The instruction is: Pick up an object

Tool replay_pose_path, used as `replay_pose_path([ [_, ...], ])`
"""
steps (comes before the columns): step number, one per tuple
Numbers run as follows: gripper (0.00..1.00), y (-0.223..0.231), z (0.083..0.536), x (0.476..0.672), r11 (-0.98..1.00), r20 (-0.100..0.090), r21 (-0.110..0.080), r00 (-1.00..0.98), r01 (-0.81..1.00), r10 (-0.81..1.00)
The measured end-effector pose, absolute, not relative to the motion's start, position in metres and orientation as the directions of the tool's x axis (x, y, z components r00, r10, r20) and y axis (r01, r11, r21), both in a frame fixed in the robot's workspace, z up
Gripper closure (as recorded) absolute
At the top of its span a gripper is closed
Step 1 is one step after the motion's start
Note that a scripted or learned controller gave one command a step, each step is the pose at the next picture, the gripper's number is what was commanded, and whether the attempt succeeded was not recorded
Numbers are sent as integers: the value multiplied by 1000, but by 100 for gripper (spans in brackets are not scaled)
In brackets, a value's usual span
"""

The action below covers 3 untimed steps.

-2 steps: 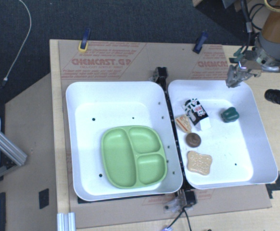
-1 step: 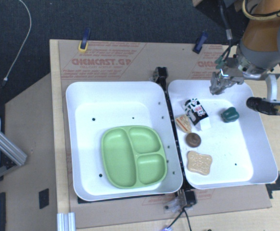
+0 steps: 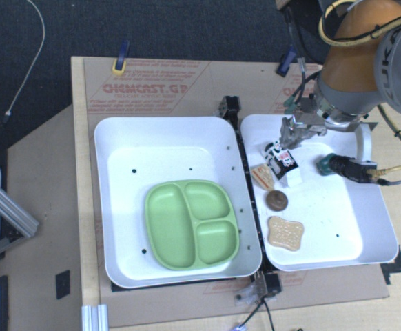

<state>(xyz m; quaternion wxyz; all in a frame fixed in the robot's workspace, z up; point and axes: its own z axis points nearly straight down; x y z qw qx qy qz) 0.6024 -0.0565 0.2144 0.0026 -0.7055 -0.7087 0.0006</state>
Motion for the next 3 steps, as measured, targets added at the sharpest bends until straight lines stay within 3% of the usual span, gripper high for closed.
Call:
replay_pose_path([
  [3, 100, 86, 229, 546, 6, 3, -3, -6, 1000, 1000],
])
